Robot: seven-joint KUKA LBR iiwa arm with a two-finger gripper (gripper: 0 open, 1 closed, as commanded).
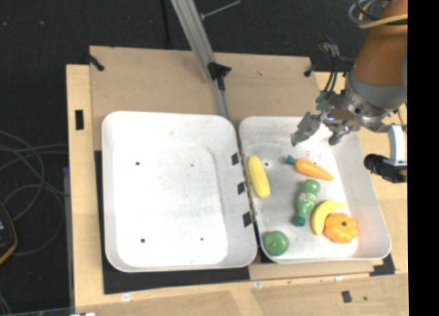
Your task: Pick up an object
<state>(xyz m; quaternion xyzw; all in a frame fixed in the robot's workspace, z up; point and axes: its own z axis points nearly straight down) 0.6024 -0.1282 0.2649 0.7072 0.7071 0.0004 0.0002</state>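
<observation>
Orange pumpkin (341,228) hides part of the banana (321,215).

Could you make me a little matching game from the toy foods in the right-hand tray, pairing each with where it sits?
Things:
1. corn cob
2. carrot
3. green apple
4. small pumpkin

Places:
A. near corner of the right bin, on the side next to the left bin
B. touching the banana, towards the right bin's outer near corner
C. lying along the wall shared with the left bin
D. closest to the gripper, just below it in the view

Pairs: 1-C, 2-D, 3-A, 4-B
</observation>
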